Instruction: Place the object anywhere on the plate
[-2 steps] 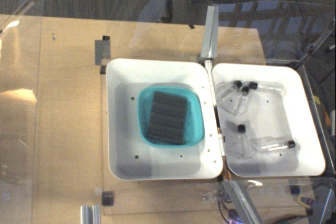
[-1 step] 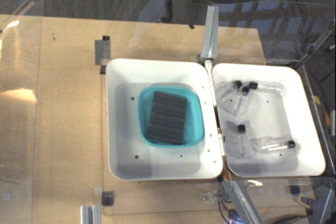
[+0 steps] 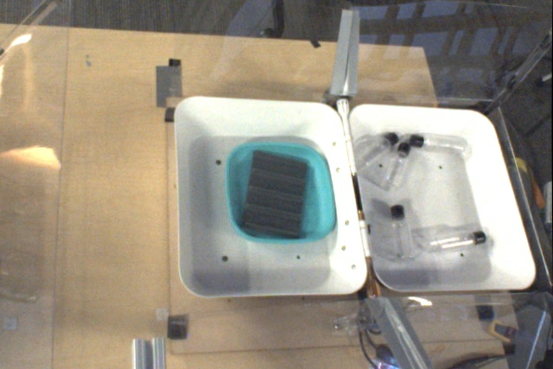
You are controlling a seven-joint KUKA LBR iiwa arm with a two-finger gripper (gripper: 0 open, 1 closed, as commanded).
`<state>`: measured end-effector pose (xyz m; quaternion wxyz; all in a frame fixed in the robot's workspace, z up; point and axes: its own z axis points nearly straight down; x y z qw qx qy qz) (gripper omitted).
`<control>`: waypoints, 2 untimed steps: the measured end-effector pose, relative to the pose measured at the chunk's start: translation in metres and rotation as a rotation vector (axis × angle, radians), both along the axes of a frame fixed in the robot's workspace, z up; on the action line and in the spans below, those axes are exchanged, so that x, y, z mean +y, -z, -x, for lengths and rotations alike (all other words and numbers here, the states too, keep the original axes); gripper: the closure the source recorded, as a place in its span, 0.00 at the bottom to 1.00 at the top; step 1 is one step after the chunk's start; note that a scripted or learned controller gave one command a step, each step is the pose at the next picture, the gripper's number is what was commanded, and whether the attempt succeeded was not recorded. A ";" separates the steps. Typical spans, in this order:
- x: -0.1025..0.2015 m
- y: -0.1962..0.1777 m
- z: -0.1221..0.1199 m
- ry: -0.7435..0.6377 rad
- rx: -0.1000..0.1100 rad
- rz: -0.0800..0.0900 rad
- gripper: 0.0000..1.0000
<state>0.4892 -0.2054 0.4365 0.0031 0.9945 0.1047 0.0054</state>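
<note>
Teal against white, the plate [image 3: 281,190] sat in the middle of the left bin [image 3: 197,212], and a dark grey ridged block [image 3: 276,195], the object, lay flat on it, well inside the rim. In the right bin [image 3: 505,212], several clear vials with black caps were scattered: three [image 3: 393,153] clustered near the upper left, one [image 3: 397,225] lower down, and one [image 3: 451,239] lying toward the lower right. Both bins rested side by side on the pale wooden counter [image 3: 95,212]. The claw's state could not be told.
</note>
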 end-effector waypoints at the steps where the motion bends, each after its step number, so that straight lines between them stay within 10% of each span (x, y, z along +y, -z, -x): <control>1: 0.000 0.000 0.000 0.000 0.000 0.000 0.00; 2: 0.000 0.000 0.000 0.000 0.001 0.001 0.00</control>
